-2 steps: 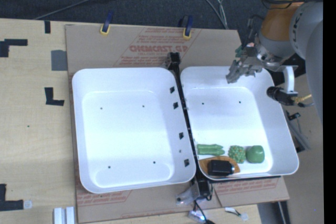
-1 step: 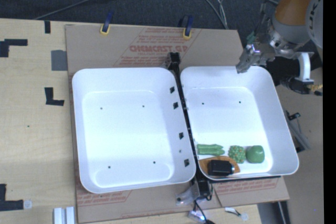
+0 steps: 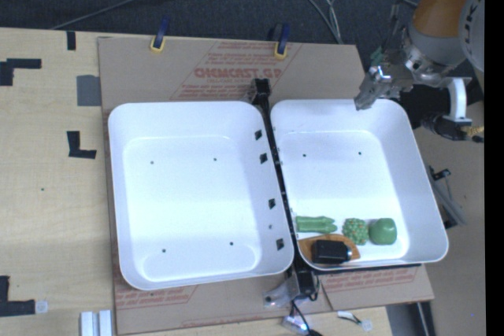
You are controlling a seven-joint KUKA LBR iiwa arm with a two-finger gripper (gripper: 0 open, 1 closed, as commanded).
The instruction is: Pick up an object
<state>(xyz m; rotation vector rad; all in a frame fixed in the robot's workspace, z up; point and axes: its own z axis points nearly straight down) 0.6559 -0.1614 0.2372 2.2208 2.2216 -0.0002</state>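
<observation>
Green plastic toy pieces, namely a long ridged pod (image 3: 315,223), a knobbly floret (image 3: 355,230) and a rounded smooth lump (image 3: 383,231), lie in a row near the front wall of the right-hand shallow white bin (image 3: 346,169), with a black block (image 3: 331,251) on an orange flat piece (image 3: 350,250) just in front of them. We judge the main hazard to be their crowding: a descent on any one could strike a neighbour or the bin wall and close on nothing. We also note that the small rounded shapes may slip out sideways. We see the two-finger gripper (image 3: 368,96) poised at the bin's far right corner, well apart from the cluster, angled down and leftward below the grey arm's orange-banded wrist (image 3: 441,12); whether it is spread or closed we cannot tell.
</observation>
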